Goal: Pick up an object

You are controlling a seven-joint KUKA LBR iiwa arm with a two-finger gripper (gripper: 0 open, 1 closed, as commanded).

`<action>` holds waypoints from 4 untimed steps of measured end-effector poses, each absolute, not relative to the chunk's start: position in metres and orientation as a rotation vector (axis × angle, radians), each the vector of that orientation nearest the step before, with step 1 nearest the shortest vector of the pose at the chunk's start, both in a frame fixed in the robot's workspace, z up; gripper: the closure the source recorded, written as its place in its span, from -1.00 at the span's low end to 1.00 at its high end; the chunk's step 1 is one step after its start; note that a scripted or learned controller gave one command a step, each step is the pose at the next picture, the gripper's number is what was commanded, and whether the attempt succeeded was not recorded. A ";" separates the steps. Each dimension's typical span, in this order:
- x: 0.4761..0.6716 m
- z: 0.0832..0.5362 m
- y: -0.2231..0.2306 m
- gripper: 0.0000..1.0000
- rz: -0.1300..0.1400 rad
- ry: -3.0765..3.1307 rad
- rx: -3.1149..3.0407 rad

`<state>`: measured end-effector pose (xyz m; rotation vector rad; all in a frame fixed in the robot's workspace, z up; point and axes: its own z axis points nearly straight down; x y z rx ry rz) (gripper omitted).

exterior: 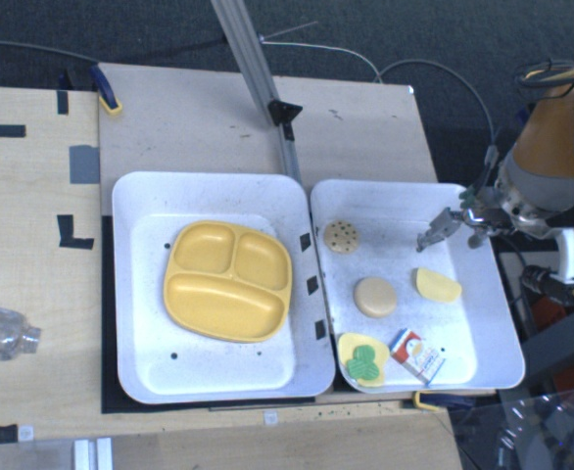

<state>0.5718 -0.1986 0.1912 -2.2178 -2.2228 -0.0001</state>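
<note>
A clear plastic bottle [3, 333] lying on the tabletop [32, 262] is cut off by the left edge. The arm [547, 155] is cut off at the right edge. The print on a small red-and-white packet [417, 354] is too small to read.

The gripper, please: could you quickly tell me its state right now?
Gripper: over the right bin, nothing between its fingers; open or closed cannot be told.

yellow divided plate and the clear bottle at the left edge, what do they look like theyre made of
The yellow divided plate looks like moulded plastic: uniform colour, rounded compartment ridges, a soft satin sheen. The clear bottle is see-through with faint highlights, probably thin plastic, though glass cannot be ruled out from this view.
</note>
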 end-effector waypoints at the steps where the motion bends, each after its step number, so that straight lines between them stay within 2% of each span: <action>1: 0.553 0.188 -0.077 -1.00 0.001 -2.227 -2.209; 2: 0.547 0.188 -0.032 -1.00 0.002 -2.225 -2.212; 3: 0.531 0.188 0.017 -1.00 0.004 -2.225 -2.212; 4: 0.492 0.188 -0.067 -1.00 0.009 -2.211 -2.230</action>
